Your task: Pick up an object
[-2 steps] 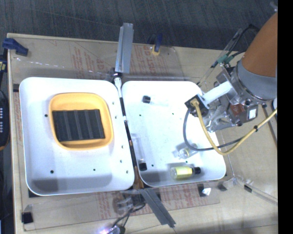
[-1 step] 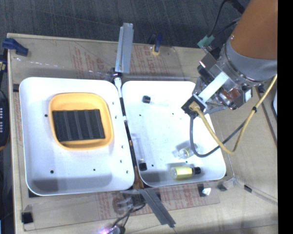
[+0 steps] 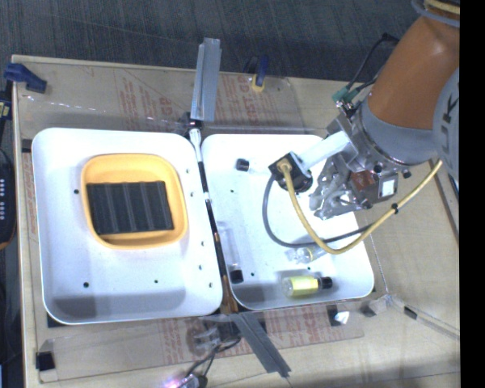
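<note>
From the overhead camera, my gripper (image 3: 337,198) hangs over the right bin (image 3: 250,291), toward its right side, with my orange-banded arm (image 3: 408,79) coming in from the right. Whether I have anything clamped, I cannot tell from this slant. Cables (image 3: 307,225) loop from my wrist down across the bin floor. Near the bin's front wall lies a small yellow bottle (image 3: 305,284) with a dark cap, on its side, well below me and untouched. A small black piece (image 3: 242,165) sits near the back left of the same bin. The left bin (image 3: 56,281) holds a yellow tray (image 3: 132,199) with dark ribbed slats inside.
</note>
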Tool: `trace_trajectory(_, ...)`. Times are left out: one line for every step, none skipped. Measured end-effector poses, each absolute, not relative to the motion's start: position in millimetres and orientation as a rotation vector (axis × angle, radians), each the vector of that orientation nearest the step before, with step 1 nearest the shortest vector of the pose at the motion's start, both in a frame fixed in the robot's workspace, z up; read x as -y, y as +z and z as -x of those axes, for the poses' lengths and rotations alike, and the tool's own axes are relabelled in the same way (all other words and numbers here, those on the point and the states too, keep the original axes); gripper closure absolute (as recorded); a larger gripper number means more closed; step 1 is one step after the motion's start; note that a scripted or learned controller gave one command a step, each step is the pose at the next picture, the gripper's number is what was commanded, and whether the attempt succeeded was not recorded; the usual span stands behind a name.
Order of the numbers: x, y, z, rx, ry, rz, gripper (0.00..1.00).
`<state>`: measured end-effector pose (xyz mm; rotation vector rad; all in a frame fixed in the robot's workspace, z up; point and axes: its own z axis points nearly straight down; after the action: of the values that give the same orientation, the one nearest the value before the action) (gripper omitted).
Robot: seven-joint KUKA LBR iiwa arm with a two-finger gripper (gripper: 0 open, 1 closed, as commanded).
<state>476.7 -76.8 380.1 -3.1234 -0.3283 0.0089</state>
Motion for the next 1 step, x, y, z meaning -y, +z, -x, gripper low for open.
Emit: trace_trajectory(109.5,308.0,-476.3,0.328,0.009,3.122,1.0)
